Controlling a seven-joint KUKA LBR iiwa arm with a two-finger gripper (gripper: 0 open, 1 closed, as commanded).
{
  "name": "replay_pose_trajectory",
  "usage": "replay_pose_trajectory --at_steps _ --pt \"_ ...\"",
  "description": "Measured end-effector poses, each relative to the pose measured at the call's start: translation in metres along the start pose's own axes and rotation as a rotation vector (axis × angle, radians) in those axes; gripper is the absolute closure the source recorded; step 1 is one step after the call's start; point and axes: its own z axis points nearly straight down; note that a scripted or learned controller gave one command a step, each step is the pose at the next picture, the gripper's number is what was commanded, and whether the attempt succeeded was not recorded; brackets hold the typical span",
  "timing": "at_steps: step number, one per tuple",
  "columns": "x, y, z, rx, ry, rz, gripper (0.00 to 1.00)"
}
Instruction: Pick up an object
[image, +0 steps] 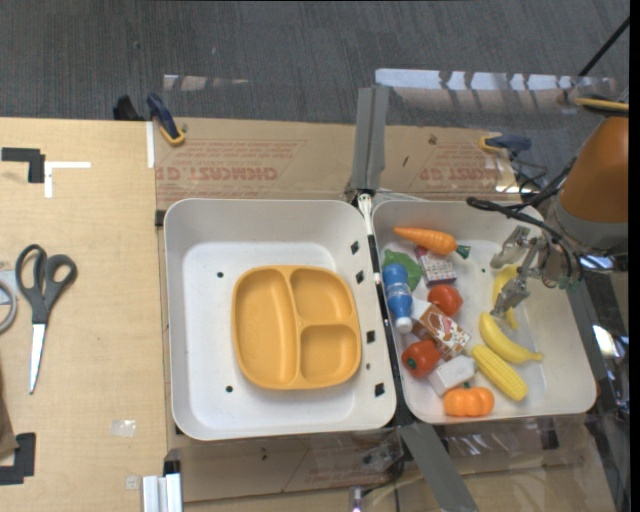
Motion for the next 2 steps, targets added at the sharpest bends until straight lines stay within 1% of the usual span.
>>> replay_pose_trajectory --at_steps 1,2 --pt "-0.002 0.002 -0.011 0.001 -0.007 -0.005 1.00" --pt "0.014 0.063 -0.103 0.000 0.000 0.117 1.00"
